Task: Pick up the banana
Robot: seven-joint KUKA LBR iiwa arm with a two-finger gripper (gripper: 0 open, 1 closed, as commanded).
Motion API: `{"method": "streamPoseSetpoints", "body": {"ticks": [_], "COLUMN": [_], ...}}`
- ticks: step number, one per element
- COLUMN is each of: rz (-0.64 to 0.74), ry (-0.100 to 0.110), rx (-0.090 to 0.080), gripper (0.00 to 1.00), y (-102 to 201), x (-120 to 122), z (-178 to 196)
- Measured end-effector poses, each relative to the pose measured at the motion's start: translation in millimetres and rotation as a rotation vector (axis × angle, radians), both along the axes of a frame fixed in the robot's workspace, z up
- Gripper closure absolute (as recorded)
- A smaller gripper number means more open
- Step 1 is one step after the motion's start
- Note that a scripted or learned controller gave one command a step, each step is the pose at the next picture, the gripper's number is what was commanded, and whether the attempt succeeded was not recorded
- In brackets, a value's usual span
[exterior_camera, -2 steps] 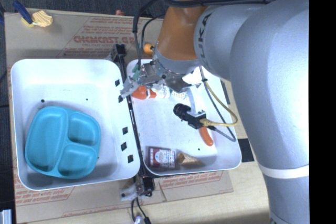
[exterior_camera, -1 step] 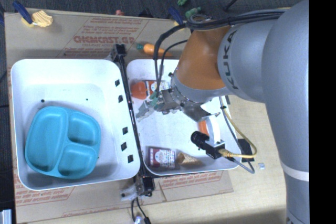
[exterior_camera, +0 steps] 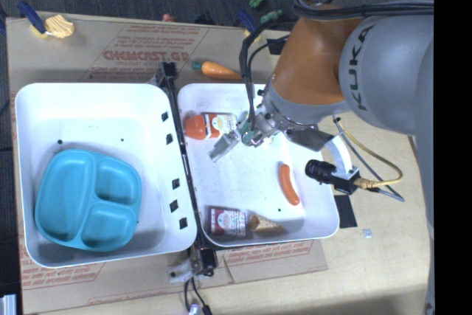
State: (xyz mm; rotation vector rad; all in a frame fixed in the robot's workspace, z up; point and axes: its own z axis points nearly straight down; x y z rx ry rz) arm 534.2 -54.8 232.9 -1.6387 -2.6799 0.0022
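The camera view is showing us two white bins on the desk. In the left bin [exterior_camera: 29, 107] one blue tray [exterior_camera: 87, 198] is lying. The pincer [exterior_camera: 234, 138] is hovering in the right bin [exterior_camera: 324, 221] over one sausage [exterior_camera: 290, 184] and one packet [exterior_camera: 240, 222]; we cannot tell its state, nor spot the banana.

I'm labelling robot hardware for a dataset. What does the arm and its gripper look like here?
The arm is bulky and rounded, grey, with a wide orange band above the wrist and dark "KUKA" lettering on the grey shell. Black cables loop over its top. The gripper is small, metallic silver-grey. A black cylindrical fitting with a yellow cable sits beside the wrist.
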Motion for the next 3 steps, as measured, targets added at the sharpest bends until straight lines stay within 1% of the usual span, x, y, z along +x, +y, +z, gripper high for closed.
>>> {"method": "streamPoseSetpoints", "body": {"ticks": [1,2,3], "rz": [-0.343,-0.689,-1.065], "ry": [0.006,0.003,0.004], "rx": [0.001,0.000,-0.002], "gripper": [0.00,0.00,0.00], "y": [35,102,176], "x": [-56,-58,-59], "z": [-42,-42,4]}}
